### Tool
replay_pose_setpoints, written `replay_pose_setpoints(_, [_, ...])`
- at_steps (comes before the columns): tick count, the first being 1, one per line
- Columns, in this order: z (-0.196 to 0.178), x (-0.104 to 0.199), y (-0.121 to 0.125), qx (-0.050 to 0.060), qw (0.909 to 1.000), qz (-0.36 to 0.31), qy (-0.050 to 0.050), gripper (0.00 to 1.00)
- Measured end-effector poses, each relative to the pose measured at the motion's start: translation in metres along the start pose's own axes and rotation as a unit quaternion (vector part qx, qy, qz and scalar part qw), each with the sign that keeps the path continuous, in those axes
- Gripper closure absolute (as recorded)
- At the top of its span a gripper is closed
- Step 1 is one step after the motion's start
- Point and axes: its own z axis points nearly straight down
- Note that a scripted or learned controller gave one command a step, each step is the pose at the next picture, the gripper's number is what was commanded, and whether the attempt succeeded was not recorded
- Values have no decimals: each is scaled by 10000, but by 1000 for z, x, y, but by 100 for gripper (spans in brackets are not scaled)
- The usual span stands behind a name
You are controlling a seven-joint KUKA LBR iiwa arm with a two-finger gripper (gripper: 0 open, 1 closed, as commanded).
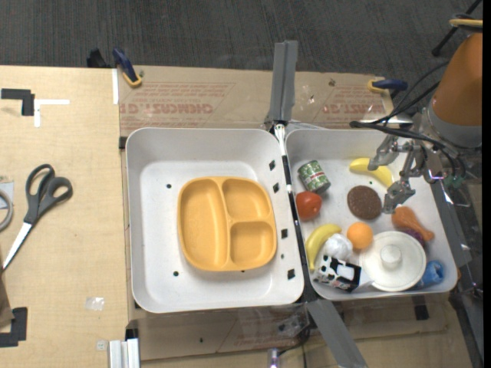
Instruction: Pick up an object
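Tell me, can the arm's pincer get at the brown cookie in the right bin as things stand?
Probably yes. The pincer hangs just right of the brown cookie, which lies flat with its top bare; the orange and the banana piece sit close by.

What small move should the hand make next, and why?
Probably lower straight down. The hand hovers open over the right white bin, between the brown round cookie and the orange carrot-like toy, holding nothing; the carrot toy looks nearest.

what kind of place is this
Probably a robotics lab bench set up for grasping trials: two white bins side by side on taped cardboard, toy food such as a tomato in one, and a gripper hanging over it.
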Motion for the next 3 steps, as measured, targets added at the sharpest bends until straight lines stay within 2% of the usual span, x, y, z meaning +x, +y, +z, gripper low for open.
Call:
replay_pose_setpoints(1, [105, 13, -6, 13, 9999, -100, -44, 0])
replay_pose_setpoints(2, [103, 82, 45, 35, 9997, -193, -122, 0])
replay_pose_setpoints(3, [104, 79, 47, 45, 9998, -145, -98, 0])
